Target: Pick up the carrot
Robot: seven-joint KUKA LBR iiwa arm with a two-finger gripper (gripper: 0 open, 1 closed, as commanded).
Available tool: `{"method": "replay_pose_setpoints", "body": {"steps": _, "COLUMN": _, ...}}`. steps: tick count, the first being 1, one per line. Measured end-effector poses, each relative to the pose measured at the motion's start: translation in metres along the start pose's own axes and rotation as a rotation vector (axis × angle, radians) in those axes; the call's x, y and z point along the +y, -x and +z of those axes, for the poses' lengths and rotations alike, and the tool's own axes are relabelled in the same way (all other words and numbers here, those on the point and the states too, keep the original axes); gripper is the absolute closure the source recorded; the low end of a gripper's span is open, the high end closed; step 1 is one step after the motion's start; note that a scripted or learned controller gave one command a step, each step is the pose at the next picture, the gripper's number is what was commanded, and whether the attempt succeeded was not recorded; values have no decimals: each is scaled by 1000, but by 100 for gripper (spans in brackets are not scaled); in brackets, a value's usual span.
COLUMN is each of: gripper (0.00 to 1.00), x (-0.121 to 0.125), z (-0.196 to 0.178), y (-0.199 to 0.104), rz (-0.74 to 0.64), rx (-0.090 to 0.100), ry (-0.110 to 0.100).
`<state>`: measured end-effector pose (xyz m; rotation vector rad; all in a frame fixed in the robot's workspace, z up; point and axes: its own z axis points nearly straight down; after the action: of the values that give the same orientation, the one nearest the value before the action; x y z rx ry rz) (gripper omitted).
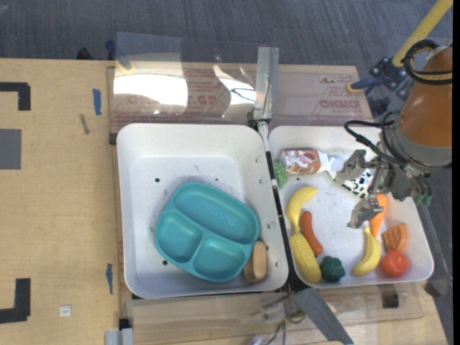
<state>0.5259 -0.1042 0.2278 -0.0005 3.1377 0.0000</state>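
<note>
**Gripper over the right bin**

Gripper (368,205) hangs low in the right bin (338,192); whether it is wide or narrow, I cannot tell. An orange carrot (380,208) lies just beside it, above a banana (369,254).

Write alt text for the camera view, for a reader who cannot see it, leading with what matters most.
The gripper hovers over the right bin, close above an orange carrot lying among toy foods: bananas, corn, a sausage, a tomato. The left bin holds a teal divided plate.
</note>
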Motion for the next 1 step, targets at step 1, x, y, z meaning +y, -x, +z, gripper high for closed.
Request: {"method": "replay_pose_setpoints", "body": {"steps": 1, "gripper": 0, "x": -64, "z": 35, "y": 9, "rz": 86, "rx": 5, "ry": -1}}
